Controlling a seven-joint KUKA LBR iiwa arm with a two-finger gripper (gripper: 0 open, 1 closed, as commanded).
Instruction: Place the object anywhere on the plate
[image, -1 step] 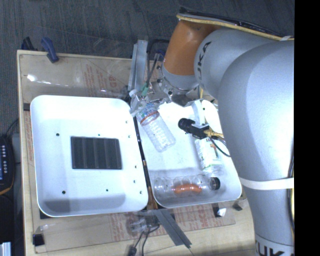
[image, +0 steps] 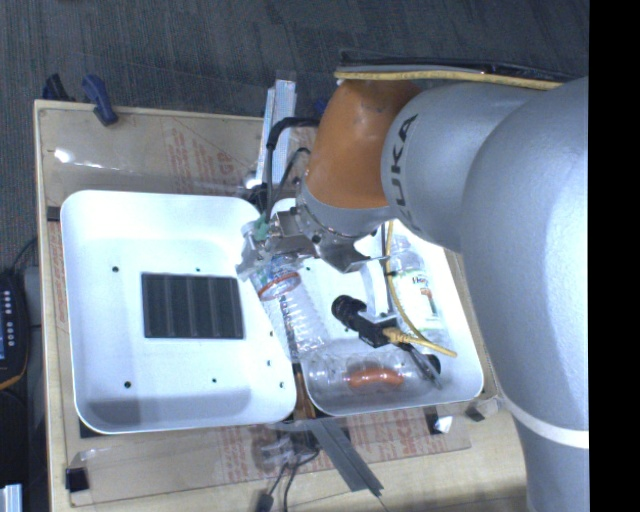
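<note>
Hovering at the clear plastic bottle's (image: 292, 312) neck, hand (image: 272, 238) grip I cannot tell. Bottle lies on the white right bin's (image: 468, 378) left rim; lift high, then cross to dark ribbed rectangular plate (image: 192, 305).

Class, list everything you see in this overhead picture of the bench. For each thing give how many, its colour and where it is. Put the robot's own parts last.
left bin: one, white, view's left of the bench
right bin: one, white, beside it, partly under the arm
plate: one, dark grey, ridged, middle of the left bin
water bottle: one, clear, lying slanted where the two bins meet
labelled bottle: one, clear, pale label, right bin
orange item: one, near end of the right bin, amid clear plastic
clamps: two, blue, bench's far left corner
arm: one, grey, orange band
gripper: one, at the water bottle's cap end
</note>
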